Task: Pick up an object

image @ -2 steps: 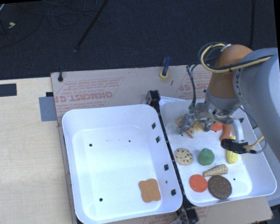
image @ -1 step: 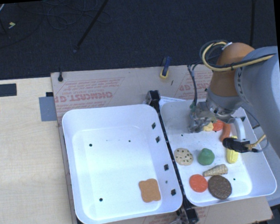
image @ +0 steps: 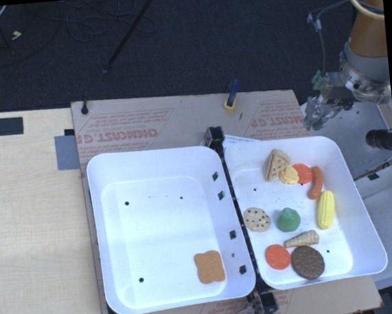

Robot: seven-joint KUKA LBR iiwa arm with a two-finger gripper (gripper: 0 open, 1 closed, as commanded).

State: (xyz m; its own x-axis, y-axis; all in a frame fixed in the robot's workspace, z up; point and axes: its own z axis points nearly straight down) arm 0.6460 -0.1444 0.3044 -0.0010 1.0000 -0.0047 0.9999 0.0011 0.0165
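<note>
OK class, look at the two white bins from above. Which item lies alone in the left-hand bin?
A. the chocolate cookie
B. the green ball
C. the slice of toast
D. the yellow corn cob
C: the slice of toast lies by itself near the front right corner of the left bin.

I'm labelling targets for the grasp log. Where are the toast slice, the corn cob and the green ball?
toast slice (image: 209,267), camera view, centre of its face.
corn cob (image: 325,209), camera view, mid-length.
green ball (image: 288,219), camera view, top centre.

A robotics lab: taped cardboard bench (image: 179,120), loose cables (image: 100,17), toy food bins (image: 353,172).
</note>
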